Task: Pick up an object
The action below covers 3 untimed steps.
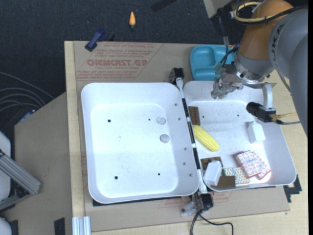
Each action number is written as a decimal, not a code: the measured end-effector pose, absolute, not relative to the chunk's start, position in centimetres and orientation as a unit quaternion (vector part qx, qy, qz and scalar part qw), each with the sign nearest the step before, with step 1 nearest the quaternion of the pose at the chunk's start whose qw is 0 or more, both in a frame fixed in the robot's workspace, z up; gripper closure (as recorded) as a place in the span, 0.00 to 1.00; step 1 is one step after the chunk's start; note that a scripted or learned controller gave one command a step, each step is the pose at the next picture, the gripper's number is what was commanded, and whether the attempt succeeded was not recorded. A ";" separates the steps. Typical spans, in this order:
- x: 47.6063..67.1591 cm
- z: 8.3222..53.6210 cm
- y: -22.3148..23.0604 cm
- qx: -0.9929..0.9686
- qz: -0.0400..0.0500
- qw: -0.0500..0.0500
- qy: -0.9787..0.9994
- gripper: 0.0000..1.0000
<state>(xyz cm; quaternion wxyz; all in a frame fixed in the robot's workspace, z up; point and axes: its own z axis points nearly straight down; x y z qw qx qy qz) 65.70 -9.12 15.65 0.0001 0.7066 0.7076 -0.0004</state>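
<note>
My gripper (222, 90) hangs over the back edge of the right bin (281, 146), with nothing seen between its fingers. In that bin a yellow corn cob (205, 137) lies near the left wall, with a brown block (193, 115) just behind it. A white block (255, 131) lies at the right. A red-and-white patterned box (252, 164) sits at the front right. At the front left corner a white cup (212, 172), a brown block (226, 182) and a small patterned block (239, 176) crowd together.
The left bin (93, 131) holds two small grey discs (161, 121) (165, 139). A blue dish (206, 62) stands on the bench behind the right bin, close to the gripper. On the dark floor beyond the bench lie an orange piece (132, 18) and a blue piece (94, 40).
</note>
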 end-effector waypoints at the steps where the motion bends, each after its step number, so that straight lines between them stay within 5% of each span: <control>1: 65.7 15.6 -9.1 0.707 -0.001 0.000 0.708 0.00; 2: 62.7 18.5 -5.6 0.707 0.000 -0.001 0.707 0.00; 3: 65.0 15.3 -10.8 0.707 0.000 0.001 0.707 0.00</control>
